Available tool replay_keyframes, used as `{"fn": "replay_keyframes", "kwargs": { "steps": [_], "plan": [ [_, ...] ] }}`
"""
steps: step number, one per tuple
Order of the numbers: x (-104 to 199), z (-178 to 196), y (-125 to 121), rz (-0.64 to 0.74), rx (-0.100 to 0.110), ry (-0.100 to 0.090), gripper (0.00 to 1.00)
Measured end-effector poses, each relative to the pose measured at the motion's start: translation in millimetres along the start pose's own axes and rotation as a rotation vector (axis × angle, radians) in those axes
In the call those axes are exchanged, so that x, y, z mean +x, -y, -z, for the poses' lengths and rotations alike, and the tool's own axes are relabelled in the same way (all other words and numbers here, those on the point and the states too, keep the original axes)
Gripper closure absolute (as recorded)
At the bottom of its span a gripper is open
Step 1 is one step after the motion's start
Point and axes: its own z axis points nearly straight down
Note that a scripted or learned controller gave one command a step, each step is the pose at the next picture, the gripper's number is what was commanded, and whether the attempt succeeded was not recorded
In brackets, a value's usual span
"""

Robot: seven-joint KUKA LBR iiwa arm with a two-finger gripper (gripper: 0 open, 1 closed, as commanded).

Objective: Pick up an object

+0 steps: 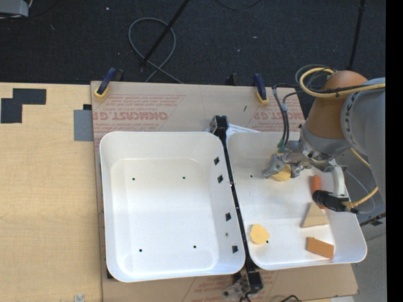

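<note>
Under the gripper (281, 167) in the right bin (264, 145) sits a small yellow piece (282, 175), touching or just below the fingertips. Can't tell if the fingers are actually around it, and their spread isn't readable from this angle (wrist body blocks the view). Gripper is down in the upper half of that bin, arm (343, 121) coming in from the right with the orange band above it.

Other items in the same bin: a round yellow piece (259, 234) near the divider, a tan wedge (313, 217) toward the right wall, an orange block (320, 247) near the front right corner, and a small orange-red piece (315, 183) just right of the gripper. The left bin (126, 146) sits touching alongside.
</note>
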Motion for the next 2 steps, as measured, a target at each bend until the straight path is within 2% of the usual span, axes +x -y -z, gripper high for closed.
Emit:
{"fn": "replay_keyframes", "kwargs": {
  "steps": [1, 2],
  "plan": [
    [66, 70, 23, 0.002, -0.016, 0.001, 1.0],
    [124, 98, 41, 0.002, -0.012, 0.001, 1.0]
  ]
}}
